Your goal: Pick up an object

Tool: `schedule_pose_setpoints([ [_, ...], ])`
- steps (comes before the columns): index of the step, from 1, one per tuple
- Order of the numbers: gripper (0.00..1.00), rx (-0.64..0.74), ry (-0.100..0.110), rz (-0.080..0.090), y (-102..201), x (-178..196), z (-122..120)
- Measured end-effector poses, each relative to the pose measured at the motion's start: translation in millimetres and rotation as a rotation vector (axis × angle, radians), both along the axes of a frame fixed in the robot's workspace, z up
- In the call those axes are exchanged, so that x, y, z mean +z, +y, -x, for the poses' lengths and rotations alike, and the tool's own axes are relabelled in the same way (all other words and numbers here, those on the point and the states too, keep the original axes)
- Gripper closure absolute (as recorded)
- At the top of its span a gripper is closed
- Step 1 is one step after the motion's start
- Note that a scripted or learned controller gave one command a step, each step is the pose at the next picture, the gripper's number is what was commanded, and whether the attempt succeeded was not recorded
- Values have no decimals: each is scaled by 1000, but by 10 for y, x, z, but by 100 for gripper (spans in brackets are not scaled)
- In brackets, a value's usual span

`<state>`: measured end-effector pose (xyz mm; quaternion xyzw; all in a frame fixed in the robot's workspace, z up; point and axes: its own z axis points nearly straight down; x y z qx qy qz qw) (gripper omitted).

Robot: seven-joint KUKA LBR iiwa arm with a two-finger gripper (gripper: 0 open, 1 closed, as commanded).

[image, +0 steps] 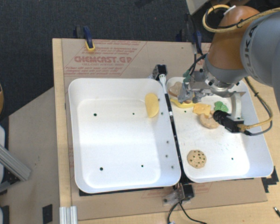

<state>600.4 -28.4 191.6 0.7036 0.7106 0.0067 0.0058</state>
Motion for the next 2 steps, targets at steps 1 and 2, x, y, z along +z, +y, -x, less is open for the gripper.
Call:
schedule_pose_setpoints([
  [1, 100, -8, 23, 0, 166, -70, 429],
  [2, 100, 1, 4, -4, 989, 1078, 500],
])
